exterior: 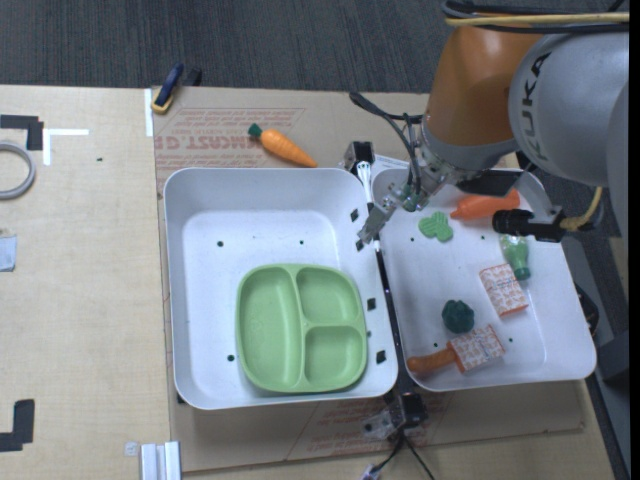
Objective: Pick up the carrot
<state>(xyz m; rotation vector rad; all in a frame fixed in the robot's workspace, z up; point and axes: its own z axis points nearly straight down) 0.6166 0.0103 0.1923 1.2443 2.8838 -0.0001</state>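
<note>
One orange carrot with a green top (pixel 283 146) lies on the bench (pixel 80 298) behind two shallow white bins (pixel 190 298). The gripper (pixel 385 213) is half hidden by the arm; its state is unclear.

On the grey arm (pixel 575 88), black letters read "KUKA", partly cut off by the casing's curve. The cardboard sheet (pixel 225 128) behind the left bin (pixel 190 298) carries red print, upside down, too faint to read.

A green divided plate (pixel 300 328) is set in the left bin (pixel 190 268); a dark green lump (pixel 458 315) is seen in the right bin (pixel 560 348).
</note>
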